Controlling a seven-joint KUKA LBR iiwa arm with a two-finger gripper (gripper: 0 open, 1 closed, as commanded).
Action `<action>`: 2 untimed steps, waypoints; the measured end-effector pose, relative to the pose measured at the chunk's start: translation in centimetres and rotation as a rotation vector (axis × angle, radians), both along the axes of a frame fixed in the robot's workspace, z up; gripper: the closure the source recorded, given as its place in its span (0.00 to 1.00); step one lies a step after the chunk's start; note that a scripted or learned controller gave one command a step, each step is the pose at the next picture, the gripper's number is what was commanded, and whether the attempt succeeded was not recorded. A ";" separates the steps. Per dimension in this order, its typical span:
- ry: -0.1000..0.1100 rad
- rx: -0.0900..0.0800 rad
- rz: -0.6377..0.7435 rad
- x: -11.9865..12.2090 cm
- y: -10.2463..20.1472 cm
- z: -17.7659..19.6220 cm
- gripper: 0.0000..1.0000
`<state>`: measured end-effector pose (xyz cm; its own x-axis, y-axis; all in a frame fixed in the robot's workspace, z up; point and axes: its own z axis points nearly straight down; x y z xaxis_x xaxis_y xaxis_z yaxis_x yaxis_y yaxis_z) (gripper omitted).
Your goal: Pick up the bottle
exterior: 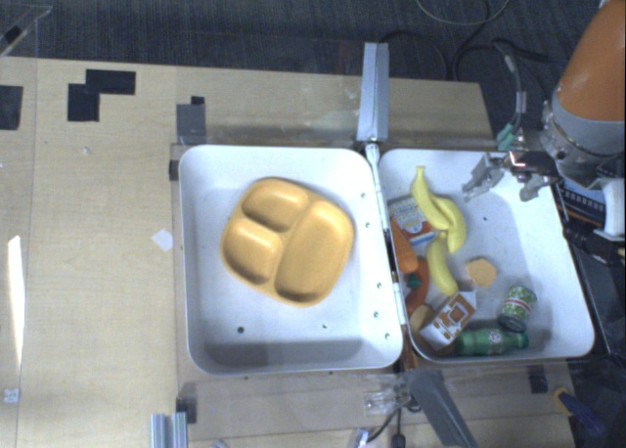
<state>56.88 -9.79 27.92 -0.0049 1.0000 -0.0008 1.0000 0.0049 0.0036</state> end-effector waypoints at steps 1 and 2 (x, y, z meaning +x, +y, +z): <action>0.001 0.002 -0.243 -0.5 -4.6 -6.5 0.00; -0.009 0.002 -0.352 1.5 -5.0 -19.0 0.00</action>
<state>58.36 -14.81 8.88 0.3404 0.9403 0.0022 0.9402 -0.3404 0.0118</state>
